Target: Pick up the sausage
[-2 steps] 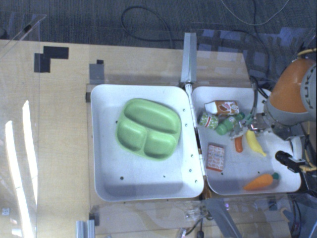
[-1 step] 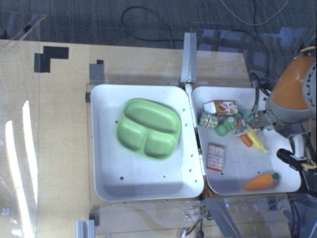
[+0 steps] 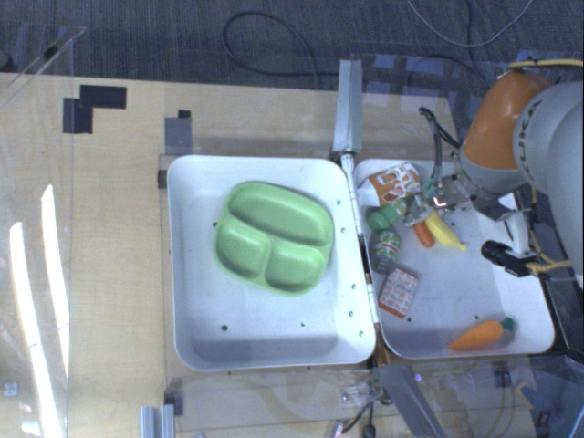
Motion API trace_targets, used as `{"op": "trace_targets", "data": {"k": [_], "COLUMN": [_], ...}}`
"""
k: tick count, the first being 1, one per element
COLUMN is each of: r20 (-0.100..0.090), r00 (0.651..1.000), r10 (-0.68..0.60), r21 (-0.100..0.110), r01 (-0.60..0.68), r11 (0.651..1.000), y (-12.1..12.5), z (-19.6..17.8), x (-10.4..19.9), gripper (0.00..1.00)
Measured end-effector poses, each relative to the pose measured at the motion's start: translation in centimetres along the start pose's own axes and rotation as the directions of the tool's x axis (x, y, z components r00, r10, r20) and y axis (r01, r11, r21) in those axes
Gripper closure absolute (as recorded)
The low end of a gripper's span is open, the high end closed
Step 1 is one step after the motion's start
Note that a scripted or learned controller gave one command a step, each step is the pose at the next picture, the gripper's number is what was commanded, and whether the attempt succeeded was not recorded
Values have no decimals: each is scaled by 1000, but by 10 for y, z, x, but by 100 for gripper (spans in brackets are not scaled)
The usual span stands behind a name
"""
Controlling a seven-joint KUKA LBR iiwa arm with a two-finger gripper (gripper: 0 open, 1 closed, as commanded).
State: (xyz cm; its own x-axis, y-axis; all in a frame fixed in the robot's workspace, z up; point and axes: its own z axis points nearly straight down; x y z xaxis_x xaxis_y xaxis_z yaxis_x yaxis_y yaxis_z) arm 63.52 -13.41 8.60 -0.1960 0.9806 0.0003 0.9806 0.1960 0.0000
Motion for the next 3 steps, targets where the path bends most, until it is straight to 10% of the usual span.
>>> {"op": "trace_targets", "data": {"k": [1, 3], "r20": [-1, -1], "r00": [936, 990], "r10": [351, -138], "r21": [-3, 7], "r01": [-351, 138], "r11": [936, 990], "y": [-51, 30], "z": [0, 1], "x": [-63, 16], "gripper": [100, 100]}}
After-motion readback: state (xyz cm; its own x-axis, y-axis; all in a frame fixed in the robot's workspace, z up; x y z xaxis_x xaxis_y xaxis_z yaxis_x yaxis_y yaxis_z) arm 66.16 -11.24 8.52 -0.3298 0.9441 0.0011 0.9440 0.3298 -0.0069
